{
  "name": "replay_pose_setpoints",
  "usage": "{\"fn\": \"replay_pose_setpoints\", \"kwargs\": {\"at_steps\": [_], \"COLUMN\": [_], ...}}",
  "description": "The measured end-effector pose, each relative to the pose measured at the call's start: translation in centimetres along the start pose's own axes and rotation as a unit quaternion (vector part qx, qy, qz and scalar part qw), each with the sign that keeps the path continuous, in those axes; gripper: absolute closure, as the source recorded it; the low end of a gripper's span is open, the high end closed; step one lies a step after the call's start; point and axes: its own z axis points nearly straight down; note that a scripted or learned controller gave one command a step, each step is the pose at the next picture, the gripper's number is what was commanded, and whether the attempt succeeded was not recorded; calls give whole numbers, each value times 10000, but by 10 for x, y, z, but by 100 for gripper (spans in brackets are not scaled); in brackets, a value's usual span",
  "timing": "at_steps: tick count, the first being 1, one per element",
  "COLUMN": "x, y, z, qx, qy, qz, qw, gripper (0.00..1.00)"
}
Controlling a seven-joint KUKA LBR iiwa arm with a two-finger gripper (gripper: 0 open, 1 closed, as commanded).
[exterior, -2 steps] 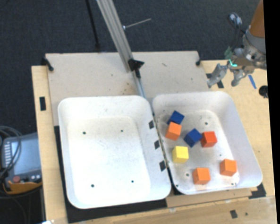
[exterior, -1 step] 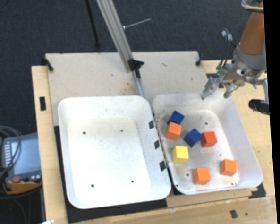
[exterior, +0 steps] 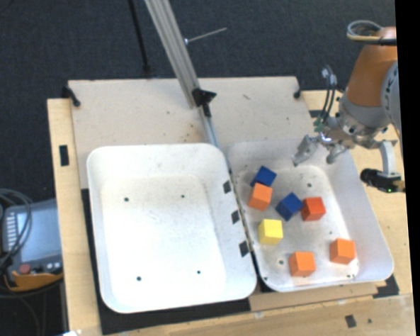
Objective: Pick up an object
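Over the right bin's point(exterior: 365, 211) far corner the gripper point(exterior: 317, 150) hangs with both fingers splayed apart, nothing between them. Arm comes in from the right, orange band point(exterior: 370, 76) above the wrist, so it sits high and off to the side of the cubes, likely a hover before a descent. All candidates lie loose on the right bin floor: blue cube point(exterior: 265, 176) touching an orange cube point(exterior: 261, 195) near the bin's left wall; second blue cube point(exterior: 289, 206) just beside a red-orange cube point(exterior: 312, 208) in the middle; yellow cube point(exterior: 271, 231) alone below them; two more orange cubes, one point(exterior: 302, 263) near the front rim and one point(exterior: 343, 251) toward the right wall. Scatter looks random, not arranged. Touching pairs leave poor finger room; yellow cube and the right-hand orange cube have open floor on every side, so easier picks, my judgement. Front orange cube is close to the rim, fingers could clip the wall. Left bin point(exterior: 113, 205) holds no cubes. Metal post point(exterior: 178, 52) slants behind the bins, well apart from the gripper.
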Motion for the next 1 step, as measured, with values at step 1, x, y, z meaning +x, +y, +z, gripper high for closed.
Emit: {"fn": "replay_pose_setpoints", "kwargs": {"at_steps": [1], "x": [0], "y": [0], "z": [51], "qx": [-9], "qy": [-2], "qz": [-5], "qw": [10000], "gripper": [0]}}
